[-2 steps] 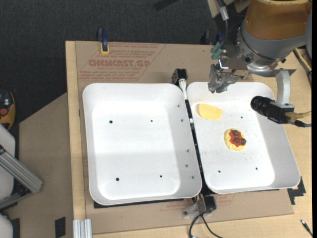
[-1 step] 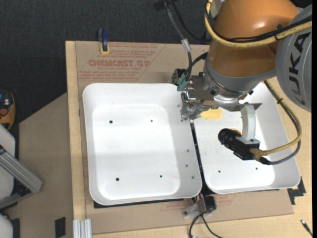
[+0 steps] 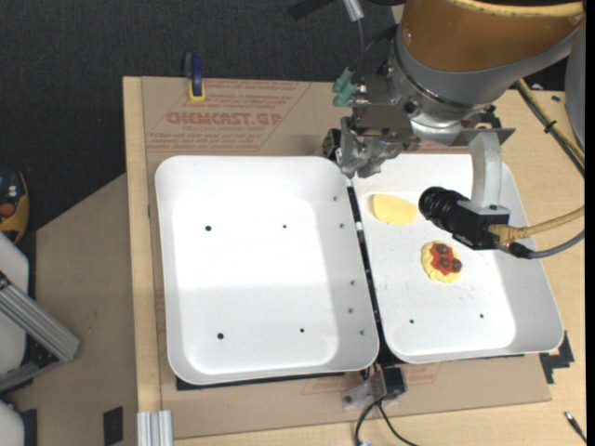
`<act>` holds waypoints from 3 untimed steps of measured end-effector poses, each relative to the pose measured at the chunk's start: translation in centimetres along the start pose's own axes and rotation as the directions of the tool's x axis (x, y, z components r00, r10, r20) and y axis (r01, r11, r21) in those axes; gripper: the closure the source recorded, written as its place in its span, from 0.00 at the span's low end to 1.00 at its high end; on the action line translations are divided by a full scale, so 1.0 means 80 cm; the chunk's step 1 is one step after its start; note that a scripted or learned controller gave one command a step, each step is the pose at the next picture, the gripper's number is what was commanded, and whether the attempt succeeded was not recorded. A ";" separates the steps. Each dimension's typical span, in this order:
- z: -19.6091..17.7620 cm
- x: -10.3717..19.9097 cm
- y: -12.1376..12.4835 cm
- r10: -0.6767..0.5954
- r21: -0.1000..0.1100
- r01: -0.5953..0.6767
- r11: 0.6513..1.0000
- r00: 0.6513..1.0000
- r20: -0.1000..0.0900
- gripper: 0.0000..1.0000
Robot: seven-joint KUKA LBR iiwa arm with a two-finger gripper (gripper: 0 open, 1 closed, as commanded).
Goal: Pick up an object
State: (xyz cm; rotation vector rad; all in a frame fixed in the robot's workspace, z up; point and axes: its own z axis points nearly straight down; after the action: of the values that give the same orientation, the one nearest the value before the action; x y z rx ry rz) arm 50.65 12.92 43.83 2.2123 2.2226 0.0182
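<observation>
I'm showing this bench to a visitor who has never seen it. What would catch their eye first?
The big grey and orange arm fills the upper right, its gripper hanging over the far edge where the two bins meet. Next come two small yellow things in the right bin: a plain yellow piece and a round one with red and dark spots. The left bin is a broad white sheet.

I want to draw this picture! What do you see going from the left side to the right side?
Blue clamp → left bin → gripper → pale yellow piece → yellow toy with red spots → right bin's right rim
</observation>
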 end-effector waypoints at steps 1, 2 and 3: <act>0.105 0.111 -0.038 -0.005 0.022 0.005 1.000 1.000 0.005 1.00; -0.022 0.120 -0.032 0.002 0.000 -0.002 1.000 1.000 -0.002 1.00; 0.146 0.118 -0.038 0.006 0.026 -0.006 1.000 1.000 0.011 1.00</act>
State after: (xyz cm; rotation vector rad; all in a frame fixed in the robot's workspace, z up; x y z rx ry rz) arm 47.73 22.41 32.18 2.2264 2.2239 -0.0232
